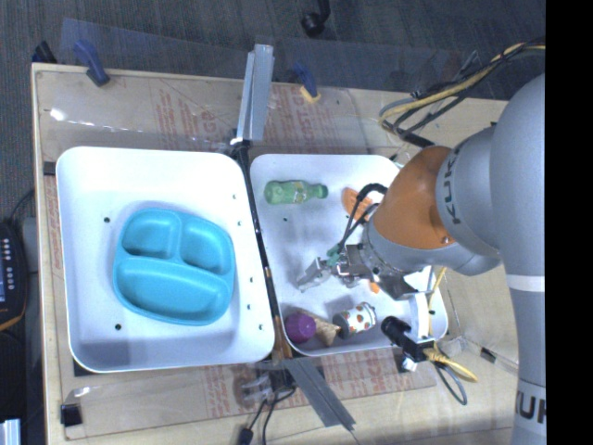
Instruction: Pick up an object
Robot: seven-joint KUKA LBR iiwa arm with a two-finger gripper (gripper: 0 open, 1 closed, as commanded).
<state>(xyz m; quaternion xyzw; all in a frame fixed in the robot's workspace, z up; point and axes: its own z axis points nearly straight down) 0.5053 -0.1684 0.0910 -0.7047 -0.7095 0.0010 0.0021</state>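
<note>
My gripper (318, 271) hangs low over the middle of the right white bin (278, 248), open, with nothing between its fingers. A green bottle (295, 192) lies at the far side of that bin, well above the gripper in the view. Beside the bottle, a small orange object (349, 198) is partly hidden by the wrist. Along the near wall sit a purple ball-like object (298, 326), a tan cone-shaped piece (326, 330) and a small white and brown toy (356, 319). All of these lie apart from the gripper.
The left white bin (83, 248) holds a blue compartment tray (174, 265). A ridge between the two bins runs just left of the gripper. The arm's orange band (412, 213) and grey body cover the right bin's right side.
</note>
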